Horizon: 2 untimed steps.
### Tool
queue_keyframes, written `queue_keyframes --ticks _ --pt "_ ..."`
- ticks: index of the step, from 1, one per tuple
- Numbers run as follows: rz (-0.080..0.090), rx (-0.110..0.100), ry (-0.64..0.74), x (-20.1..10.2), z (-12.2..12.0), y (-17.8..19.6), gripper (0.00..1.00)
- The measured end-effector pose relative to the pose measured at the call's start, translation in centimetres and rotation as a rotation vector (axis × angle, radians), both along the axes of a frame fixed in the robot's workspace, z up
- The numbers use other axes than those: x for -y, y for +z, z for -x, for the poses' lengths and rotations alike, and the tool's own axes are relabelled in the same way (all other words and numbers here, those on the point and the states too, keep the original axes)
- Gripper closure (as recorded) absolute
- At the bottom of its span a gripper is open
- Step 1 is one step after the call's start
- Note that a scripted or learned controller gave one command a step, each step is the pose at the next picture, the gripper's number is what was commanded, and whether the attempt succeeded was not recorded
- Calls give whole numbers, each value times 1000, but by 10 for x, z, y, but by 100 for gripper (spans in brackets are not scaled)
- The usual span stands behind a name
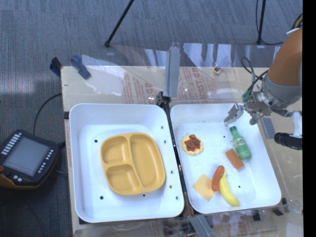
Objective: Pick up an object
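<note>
A slanted overhead view shows a desk (98,90) carrying two shallow white bins side by side. The left bin (84,127), in the lower left centre of the frame, holds a yellow divided plate (132,163) with three compartments. The right bin (207,115), in the lower right centre, holds several toy foods: a small round pizza (192,144) near its middle left, a green bottle (240,142) lying toward its upper right, an orange block (235,159) just below the bottle, and, near the lower edge, a pale yellow cheese slice (204,187), a red sausage (217,177) and a yellow banana (228,191) lying close together, the sausage touching the banana. The grey arm with its orange band (286,58) enters from the upper right of the frame. Its pincer (245,115) hangs over the upper right corner of the right bin, just above the bottle's cap in the picture, with its two fingers spread apart and nothing between them. No object is lifted yet, so the task appears to be at the approach stage, before any grasp. The bottle looks like the nearest candidate. The next move would likely call for lowering the open pincer so its fingers straddle the bottle's narrow body, then closing, while staying clear of the orange block just beside it and of the bin wall.
</note>
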<state>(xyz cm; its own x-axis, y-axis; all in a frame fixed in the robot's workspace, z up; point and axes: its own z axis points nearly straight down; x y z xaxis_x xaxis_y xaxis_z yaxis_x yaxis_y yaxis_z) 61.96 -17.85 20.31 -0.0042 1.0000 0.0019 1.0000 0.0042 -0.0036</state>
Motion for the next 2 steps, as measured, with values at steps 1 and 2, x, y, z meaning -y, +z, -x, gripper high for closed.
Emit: queue_keyframes --ticks 1,2 --pt "-1 3 -28 29 -6 -105 0" --pt "-1 -3 -36 26 41 -117 0"
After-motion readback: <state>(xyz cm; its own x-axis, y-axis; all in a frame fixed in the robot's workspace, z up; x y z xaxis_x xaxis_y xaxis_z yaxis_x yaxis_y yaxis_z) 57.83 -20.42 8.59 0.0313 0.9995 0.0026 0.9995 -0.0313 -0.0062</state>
